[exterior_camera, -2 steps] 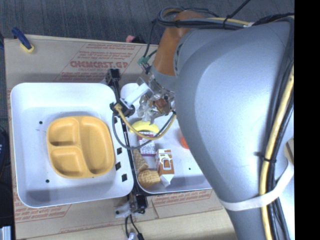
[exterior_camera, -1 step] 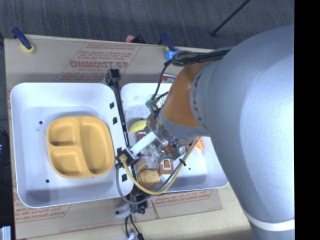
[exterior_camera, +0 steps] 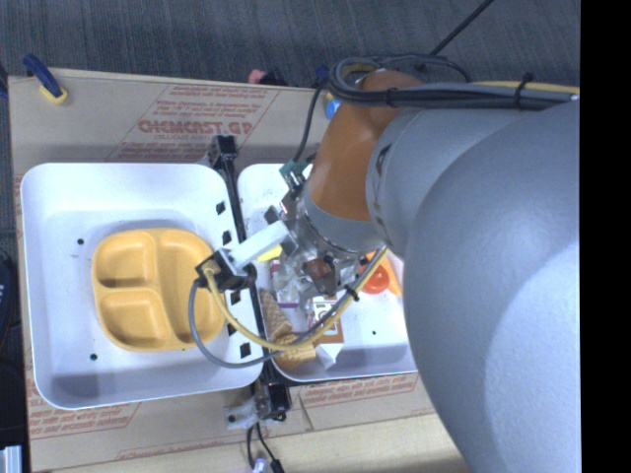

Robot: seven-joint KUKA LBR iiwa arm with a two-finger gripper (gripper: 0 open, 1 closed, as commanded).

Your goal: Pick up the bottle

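Note:
My arm reaches down into the right bin (exterior_camera: pixel 258 183), and its big grey body with the orange band hides most of that bin. The gripper (exterior_camera: pixel 308 274) sits low among the cluttered items near the bin's left wall. Right by it lies a clear, shiny plastic item (exterior_camera: pixel 286 289) that may be the bottle; its shape is too hidden to be sure. An orange object (exterior_camera: pixel 381 280) peeks out just to the right of the wrist. I cannot tell whether anything is between the fingers.
The left bin (exterior_camera: pixel 59 195) holds a yellow divided tray (exterior_camera: pixel 148 284). A tan textured item (exterior_camera: pixel 292 339) and a small white piece (exterior_camera: pixel 326 357) lie near the right bin's front edge. A looping cable (exterior_camera: pixel 212 338) hangs across the wall between the bins.

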